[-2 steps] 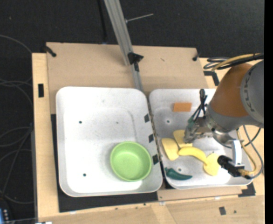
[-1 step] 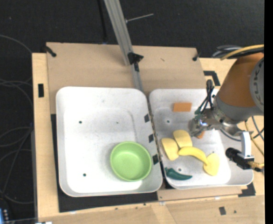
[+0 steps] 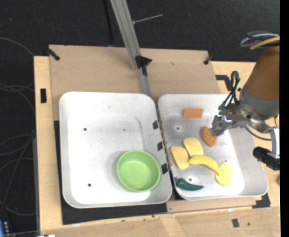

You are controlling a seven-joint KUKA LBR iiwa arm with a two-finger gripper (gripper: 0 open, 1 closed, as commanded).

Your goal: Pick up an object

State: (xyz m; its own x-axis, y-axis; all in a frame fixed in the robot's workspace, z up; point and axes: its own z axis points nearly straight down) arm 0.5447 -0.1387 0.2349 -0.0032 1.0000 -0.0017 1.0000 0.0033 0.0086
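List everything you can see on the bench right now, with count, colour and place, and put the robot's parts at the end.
bins: 2, white, side by side on the bench
bowl: 1, green, left bin, near corner
block: 1, orange, right bin, far part
round piece: 1, orange-brown, right bin, at the gripper tip
soft pieces: 3, pale yellow, right bin, middle and near side
banana: 1, yellow, right bin, among the pale pieces
pepper-like item: 1, dark green, right bin, near edge
pole: 1, grey, behind the bins
arm: 1, grey and orange, from the right
gripper: 1, over the right bin
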